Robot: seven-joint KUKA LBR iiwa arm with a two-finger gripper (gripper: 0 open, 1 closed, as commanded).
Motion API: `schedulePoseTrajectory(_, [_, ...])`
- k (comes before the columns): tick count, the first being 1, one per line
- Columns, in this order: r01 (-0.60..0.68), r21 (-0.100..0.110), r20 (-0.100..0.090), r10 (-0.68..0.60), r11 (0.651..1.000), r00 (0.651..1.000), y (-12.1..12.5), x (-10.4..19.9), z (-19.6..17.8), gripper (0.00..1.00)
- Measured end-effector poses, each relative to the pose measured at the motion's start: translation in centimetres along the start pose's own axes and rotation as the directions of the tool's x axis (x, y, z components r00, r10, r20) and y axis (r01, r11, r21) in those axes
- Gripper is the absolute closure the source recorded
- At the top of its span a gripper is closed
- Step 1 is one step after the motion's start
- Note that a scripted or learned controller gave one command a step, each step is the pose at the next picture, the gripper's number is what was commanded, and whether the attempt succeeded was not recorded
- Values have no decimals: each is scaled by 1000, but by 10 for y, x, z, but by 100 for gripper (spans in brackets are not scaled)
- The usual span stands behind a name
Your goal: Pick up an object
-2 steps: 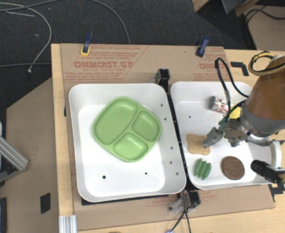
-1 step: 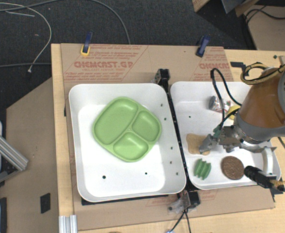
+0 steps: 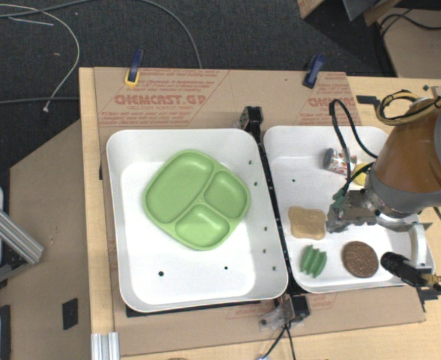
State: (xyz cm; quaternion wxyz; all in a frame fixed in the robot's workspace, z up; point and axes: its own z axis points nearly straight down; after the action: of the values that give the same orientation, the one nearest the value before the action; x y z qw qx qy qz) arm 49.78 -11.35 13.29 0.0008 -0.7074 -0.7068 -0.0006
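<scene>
on the worktop (image 3: 93, 201): two shallow white bins side by side, on a brown board with red lettering
left bin (image 3: 130, 276): holds a green divided plate (image 3: 196, 199) with three compartments, lying flat near the bin's middle, turned at an angle
right bin (image 3: 295, 148): holds four small things and the arm's lower end
tan piece (image 3: 306, 222): a squarish sponge-like block at about 9 o'clock in the right bin, just beside the claw
green piece (image 3: 313, 261): small and leafy-looking, at about 7 o'clock in the right bin, below the tan piece
brown disc (image 3: 360, 259): round and flat, at about 5 o'clock (near the bin's lower rim), to the right of the green piece
small mixed item (image 3: 339, 159): grey with a touch of red, at about 12 o'clock; too small to name
arm (image 3: 415, 163): grey with an orange band, reaching in from 3 o'clock over the right bin
claw (image 3: 342, 214): low over the right bin between the tan piece and the brown disc; cannot tell if it is spread or pressed together, nothing seen between its tips
clamps: a blue and yellow one (image 3: 135, 66) and a blue one (image 3: 313, 70) on the board's far edge
</scene>
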Motion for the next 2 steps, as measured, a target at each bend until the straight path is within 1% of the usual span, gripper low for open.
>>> schedulePoseTrajectory(1, [1,-5,3,-1,1000,1000,1,-9,-47,100])
schedulePoseTrajectory(2, [2,-7,4,-2,1000,1000,10,-17,-101,100])
